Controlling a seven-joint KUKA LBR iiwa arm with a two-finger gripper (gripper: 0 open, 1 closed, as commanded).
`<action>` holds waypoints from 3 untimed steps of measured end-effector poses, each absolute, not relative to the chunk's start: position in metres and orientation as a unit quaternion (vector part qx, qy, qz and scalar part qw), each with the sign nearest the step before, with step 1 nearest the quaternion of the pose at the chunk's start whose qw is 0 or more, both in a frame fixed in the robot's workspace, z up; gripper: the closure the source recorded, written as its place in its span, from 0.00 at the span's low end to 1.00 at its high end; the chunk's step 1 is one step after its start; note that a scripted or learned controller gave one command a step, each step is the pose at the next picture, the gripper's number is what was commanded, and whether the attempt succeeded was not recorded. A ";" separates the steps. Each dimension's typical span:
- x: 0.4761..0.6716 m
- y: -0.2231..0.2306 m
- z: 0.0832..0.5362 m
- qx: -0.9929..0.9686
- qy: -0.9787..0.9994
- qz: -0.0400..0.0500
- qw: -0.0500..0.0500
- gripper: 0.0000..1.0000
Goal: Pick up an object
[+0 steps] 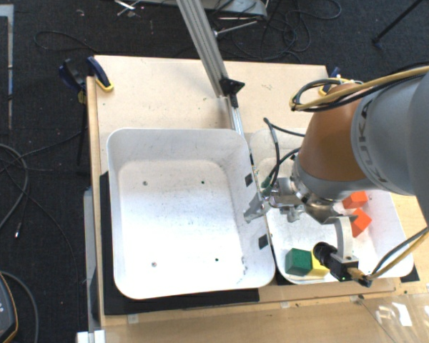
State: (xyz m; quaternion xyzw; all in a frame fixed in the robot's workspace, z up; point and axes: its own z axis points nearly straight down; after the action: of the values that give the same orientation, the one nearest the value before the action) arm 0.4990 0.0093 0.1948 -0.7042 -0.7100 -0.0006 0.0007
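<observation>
Over the right bin (395, 213), the arm (357, 141) hangs low; gripper state cannot be told.

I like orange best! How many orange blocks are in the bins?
2. Both are in the right bin: one orange block beside the arm's wrist, the other just below it. The arm may hide more.

You see a pale matt wooden bench (164, 91), two speckled white plastic bins (175, 206), a ribbed metal rail (200, 34), and a glossy orange arm band (329, 145).
</observation>
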 end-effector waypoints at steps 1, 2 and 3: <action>0.556 -0.044 0.270 -0.708 -0.706 -0.003 -0.006 0.00; 0.588 -0.064 0.329 -0.706 -0.708 -0.002 -0.004 0.00; 0.598 -0.137 0.298 -0.710 -0.704 0.002 -0.001 0.00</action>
State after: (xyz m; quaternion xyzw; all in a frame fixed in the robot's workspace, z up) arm 0.5985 -0.1365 0.2983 -0.7099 -0.7043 0.0018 -0.0010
